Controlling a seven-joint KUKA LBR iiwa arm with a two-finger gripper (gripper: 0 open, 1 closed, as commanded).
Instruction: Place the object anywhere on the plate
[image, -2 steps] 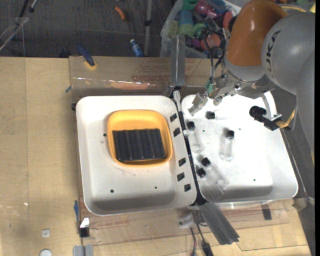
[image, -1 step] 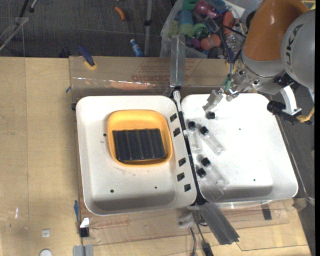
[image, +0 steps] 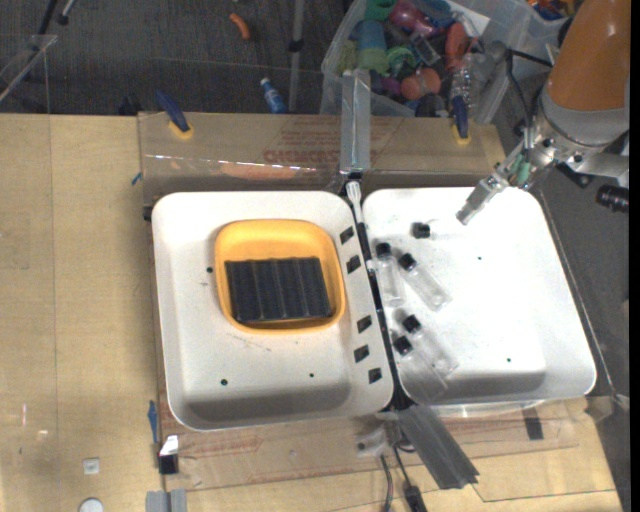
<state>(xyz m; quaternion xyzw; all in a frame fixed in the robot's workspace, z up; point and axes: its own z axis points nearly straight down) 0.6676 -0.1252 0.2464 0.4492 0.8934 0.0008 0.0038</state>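
A yellow-orange plate (image: 277, 233) sits in the left bin (image: 185, 300). A black ribbed rectangular object (image: 278, 289) lies flat on it, covering most of its middle. My gripper (image: 469, 212) hangs over the far part of the right bin (image: 520, 300), slanting down to the left from the orange-banded wrist (image: 590, 60) at the top right. It is well away from the plate and just right of a small black cap (image: 420, 230). Nothing shows at its tip.
Several clear vials with black caps lie along the right bin's left side, such as one vial (image: 418, 278) and another (image: 422, 345). A row of black clips (image: 360, 295) lines the divider between the bins. A crate of colourful toys (image: 420, 50) stands behind the bench.
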